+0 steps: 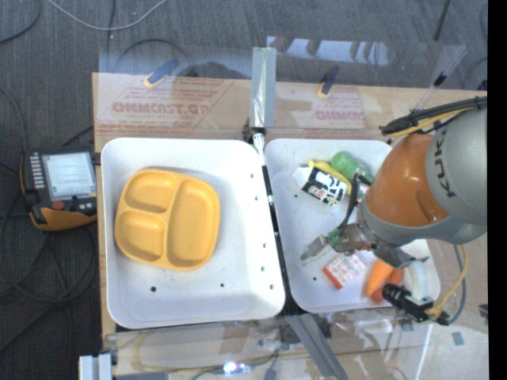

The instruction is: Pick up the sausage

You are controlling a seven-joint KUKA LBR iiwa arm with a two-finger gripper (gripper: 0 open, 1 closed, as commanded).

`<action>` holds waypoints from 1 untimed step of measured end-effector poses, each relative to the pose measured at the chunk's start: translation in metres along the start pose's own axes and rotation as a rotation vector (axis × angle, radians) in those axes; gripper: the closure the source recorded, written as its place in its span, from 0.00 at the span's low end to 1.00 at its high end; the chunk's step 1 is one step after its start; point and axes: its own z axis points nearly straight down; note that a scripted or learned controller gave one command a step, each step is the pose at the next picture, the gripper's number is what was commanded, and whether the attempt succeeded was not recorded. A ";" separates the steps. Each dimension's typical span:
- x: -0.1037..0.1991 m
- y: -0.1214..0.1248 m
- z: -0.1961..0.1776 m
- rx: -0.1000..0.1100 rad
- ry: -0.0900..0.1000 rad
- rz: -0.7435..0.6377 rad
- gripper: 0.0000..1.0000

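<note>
Closest to the camera is the robot arm [416, 188], big, grey and orange. It reaches in from the right and hangs over the right bin [295, 287]. Its gripper [315, 249] sits low near the middle of that bin, just beside a red and white packet [344, 269]. I cannot tell if the gripper is open or closed, and I see nothing held in it.

I think the sausage [379, 280] is the short orange thing at the front of the right bin. It lies right next to the red and white packet, on the side away from the gripper.

To do this step well, the gripper should go across the packet and stop right above the sausage. It should turn to pinch the thin way, come straight down, squeeze gently and lift straight up. It must not grab the packet too.

Some things are hard to see. The arm covers a lot of the right bin and hides one end of the sausage. A green thing [346, 163] and a black and yellow packet [325, 183] peek out at the back. Over in the left bin [238, 287], well apart, lies a yellow plate [168, 218].
</note>
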 end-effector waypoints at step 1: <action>-0.023 0.001 0.009 -0.010 0.004 0.306 0.00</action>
